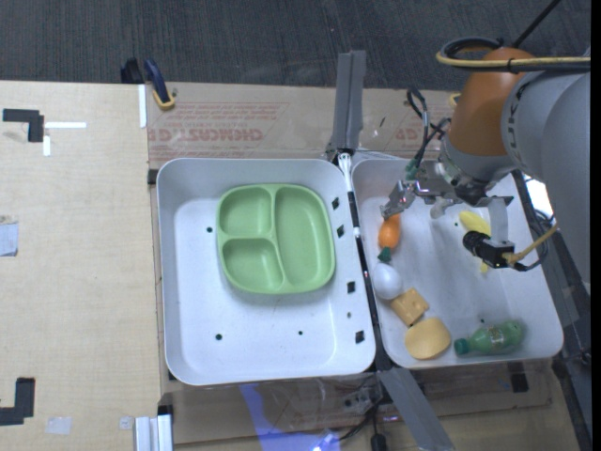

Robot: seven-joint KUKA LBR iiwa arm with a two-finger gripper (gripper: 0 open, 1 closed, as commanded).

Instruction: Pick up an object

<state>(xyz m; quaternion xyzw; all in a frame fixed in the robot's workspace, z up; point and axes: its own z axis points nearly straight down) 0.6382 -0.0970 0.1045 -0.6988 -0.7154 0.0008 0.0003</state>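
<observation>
You have a small orange carrot-shaped toy [389,234] lying in the right white bin [526,299], close to that bin's left wall and toward its far end. The metal two-finger gripper [402,198] sits just above it with its tips pointing down at the toy's upper end; whether they touch it, and whether they are spread or closed, you cannot tell from this slant.

Below the carrot along the same wall you see a small white rounded object [386,279], then a tan block-shaped piece [409,305], then a yellow rounded flat piece [427,338] near the bin's near corner. A green plastic bottle [490,337] lies on its side just right of the yellow piece. A yellow banana-like item [476,224] lies further right, partly covered by the black cabling and fittings of the grey arm with the orange band [488,111].

In the left white bin [188,327] a pale green three-compartment plate [276,239] rests flat in the far half. The two bins sit side by side, their adjoining walls touching.

Around them you have a light wooden bench surface [75,280], a strip of brown cardboard [244,130] behind the bins, and dark carpet-like floor [235,17] beyond. A blue-and-yellow clamp [155,83] sits at the cardboard's far left corner.
</observation>
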